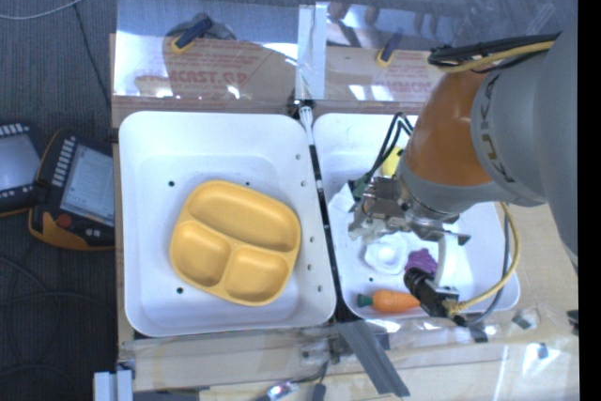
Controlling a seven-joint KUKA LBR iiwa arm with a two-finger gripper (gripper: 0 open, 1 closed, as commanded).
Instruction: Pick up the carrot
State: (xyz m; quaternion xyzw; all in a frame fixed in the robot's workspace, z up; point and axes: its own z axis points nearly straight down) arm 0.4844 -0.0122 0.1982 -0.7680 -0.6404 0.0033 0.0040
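To do this well, the tool (390, 219) should descend squarely over the carrot (394, 301) and span its narrow width — clear of the white (383, 255) and purple (423, 260) items beside it. The carrot lies at the right bin's (338, 291) front edge, near the tool, not under it; the tool's state I cannot tell.

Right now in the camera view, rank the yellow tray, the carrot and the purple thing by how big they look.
1. yellow tray, by far the largest
2. carrot
3. purple thing, partly hidden by the arm, so this rank is unsure
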